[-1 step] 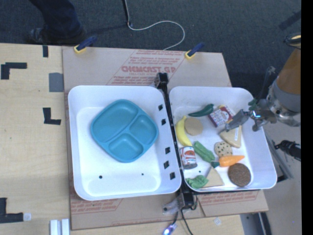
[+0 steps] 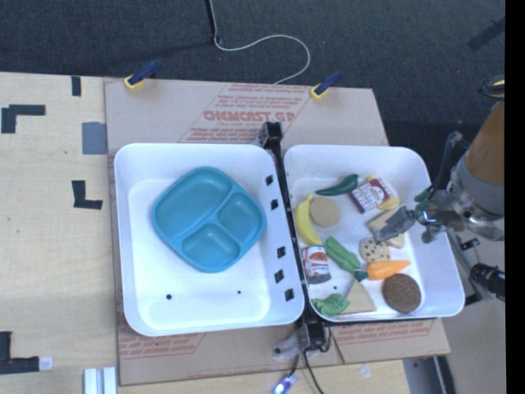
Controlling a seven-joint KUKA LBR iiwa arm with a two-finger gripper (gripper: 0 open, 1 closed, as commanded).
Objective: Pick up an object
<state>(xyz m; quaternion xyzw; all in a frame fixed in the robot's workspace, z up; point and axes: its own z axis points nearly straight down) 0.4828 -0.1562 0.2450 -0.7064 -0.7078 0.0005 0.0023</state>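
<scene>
Gripper (image 2: 396, 225) poised low over right bin (image 2: 414, 161), above cracker (image 2: 374, 250) and carrot (image 2: 387, 268). Jaw opening cannot be told; nothing seen held. One item to be singled out, neighbours avoided, descent kept vertical.

Two white bins (image 2: 123, 220) sit side by side. One blue divided plate (image 2: 209, 217) lies in the left. The right holds roughly a dozen toy foods (image 2: 353, 245), though overlaps blur that count.
</scene>
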